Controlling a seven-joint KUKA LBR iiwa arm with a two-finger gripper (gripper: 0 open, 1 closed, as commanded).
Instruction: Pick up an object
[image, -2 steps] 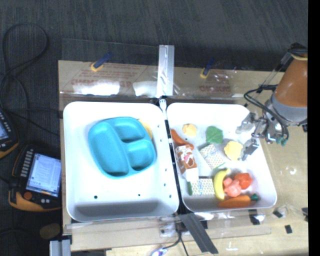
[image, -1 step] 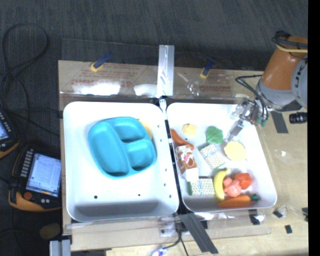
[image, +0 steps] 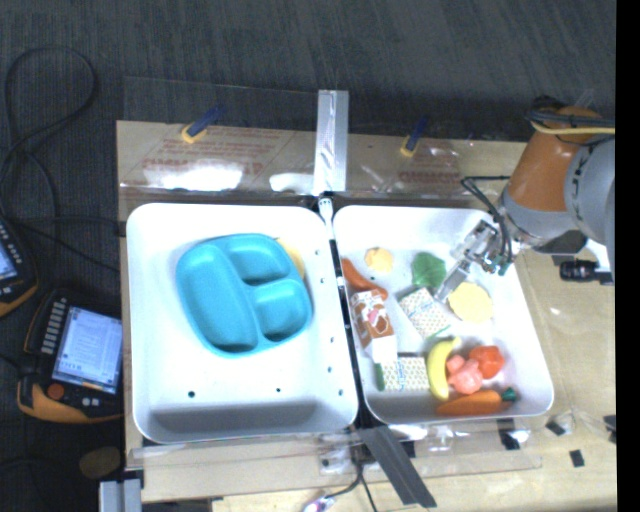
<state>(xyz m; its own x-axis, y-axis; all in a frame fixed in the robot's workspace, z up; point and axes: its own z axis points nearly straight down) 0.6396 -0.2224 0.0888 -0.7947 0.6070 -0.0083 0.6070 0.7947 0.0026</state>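
Two white bins sit side by side on the worktop (image: 150, 150), and imo we're at the approach/descend step of the pick, nothing lifted yet afaict. Left bin (image: 150, 300) has a blue divided tray (image: 245, 290) in it; right bin (image: 535, 350) is where all the pickable stuff is, so any target is somewhere in the centre-right of the frame. The gripper (image: 480, 250) hangs over the upper right part of that bin, w/ the arm (image: 550, 180) coming in from the right edge. Closest things to it: a pale yellow round piece (image: 470, 302) just below it, a green piece (image: 429, 268) just to its left, and a patterned white packet (image: 425, 312) a bit further down-left. Lower down there's a banana (image: 439, 368), a red lumpy toy (image: 475, 367) and a carrot (image: 470, 403) by the bottom edge, plus a small yellow-white ball (image: 379, 259) and a red-white carton (image: 370, 315) nearer the divider. Jaws: honestly can't tell how wide they are, it's a blur of metal bits at this angle, and I see nothing clamped between them. Can't say if they're touching anything either. Next move prob needs a straight drop onto one item, yellow round or green being likeliest, lined up so it doesn't shove the neighbours, since things are packed pretty close there.
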